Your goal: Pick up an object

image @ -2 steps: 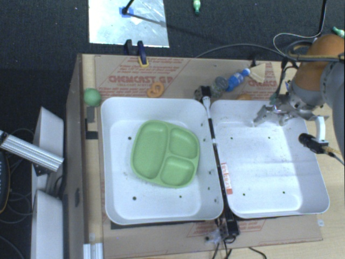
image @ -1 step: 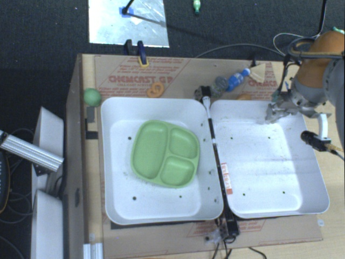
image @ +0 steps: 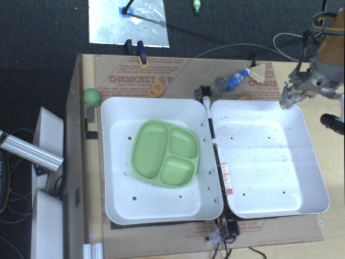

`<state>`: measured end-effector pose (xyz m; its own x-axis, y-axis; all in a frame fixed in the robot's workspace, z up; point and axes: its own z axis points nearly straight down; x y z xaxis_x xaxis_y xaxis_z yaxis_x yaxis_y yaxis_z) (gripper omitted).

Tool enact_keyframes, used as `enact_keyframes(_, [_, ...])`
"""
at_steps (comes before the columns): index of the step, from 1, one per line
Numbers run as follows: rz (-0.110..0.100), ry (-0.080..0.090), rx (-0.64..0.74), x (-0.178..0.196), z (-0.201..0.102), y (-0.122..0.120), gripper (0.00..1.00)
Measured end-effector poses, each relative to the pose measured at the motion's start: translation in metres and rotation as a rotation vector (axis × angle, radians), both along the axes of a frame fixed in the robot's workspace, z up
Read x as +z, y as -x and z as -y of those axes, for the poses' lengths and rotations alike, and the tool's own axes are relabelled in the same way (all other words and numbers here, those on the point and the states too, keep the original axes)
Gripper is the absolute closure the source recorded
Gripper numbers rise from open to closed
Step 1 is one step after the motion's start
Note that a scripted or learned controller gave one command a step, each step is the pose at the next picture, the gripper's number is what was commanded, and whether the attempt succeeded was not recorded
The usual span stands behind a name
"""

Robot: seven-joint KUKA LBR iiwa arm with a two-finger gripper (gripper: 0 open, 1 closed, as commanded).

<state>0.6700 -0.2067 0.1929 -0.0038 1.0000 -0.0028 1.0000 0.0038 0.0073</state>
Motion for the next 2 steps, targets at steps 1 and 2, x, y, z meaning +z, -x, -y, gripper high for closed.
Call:
enact_keyframes(1, [-0.003,-0.001,0.0,-0.002,0.0,0.001,0.0])
enact_keyframes(2, [-0.009,-0.005,0.0,-0.11,-0.002,0.002,0.0])
